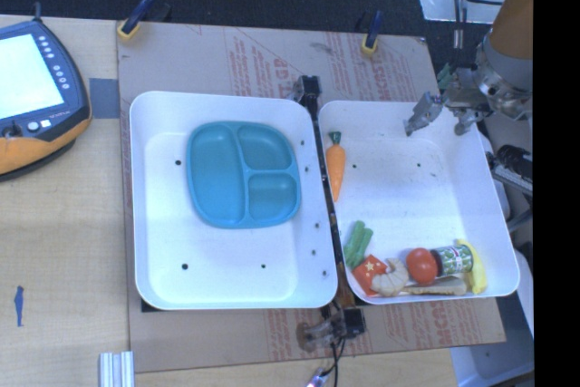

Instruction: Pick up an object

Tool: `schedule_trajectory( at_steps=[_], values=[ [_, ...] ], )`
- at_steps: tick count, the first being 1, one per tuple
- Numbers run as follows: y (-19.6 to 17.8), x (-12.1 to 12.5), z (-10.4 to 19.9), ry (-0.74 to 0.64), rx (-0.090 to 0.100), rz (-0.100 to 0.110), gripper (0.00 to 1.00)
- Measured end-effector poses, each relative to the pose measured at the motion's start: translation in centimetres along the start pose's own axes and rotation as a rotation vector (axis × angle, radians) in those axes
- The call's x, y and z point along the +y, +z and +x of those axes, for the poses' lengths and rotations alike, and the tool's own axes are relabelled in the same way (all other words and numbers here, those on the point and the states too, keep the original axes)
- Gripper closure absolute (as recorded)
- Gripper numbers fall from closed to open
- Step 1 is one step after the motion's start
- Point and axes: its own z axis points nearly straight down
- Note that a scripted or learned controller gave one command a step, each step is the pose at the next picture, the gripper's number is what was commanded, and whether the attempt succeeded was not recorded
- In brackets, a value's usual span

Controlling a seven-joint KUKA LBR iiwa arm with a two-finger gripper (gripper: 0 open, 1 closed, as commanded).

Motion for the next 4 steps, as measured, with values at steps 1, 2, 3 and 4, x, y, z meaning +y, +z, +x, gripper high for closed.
schedule_trajectory(
  at_steps=[1,2,3,4],
  values=[
    [3.1,-9.4,0.2,-0.001,0.0,0.002,0.0],
    [13.8,-14.0,4.7,0.0,0.001,0.002,0.0],
    [12.8,-13.9,4.6,-0.006,-0.001,0.001,1.0],
    [4.9,-14.5,5.8,0.001,0.001,-0.002,1.0]
  ],
)
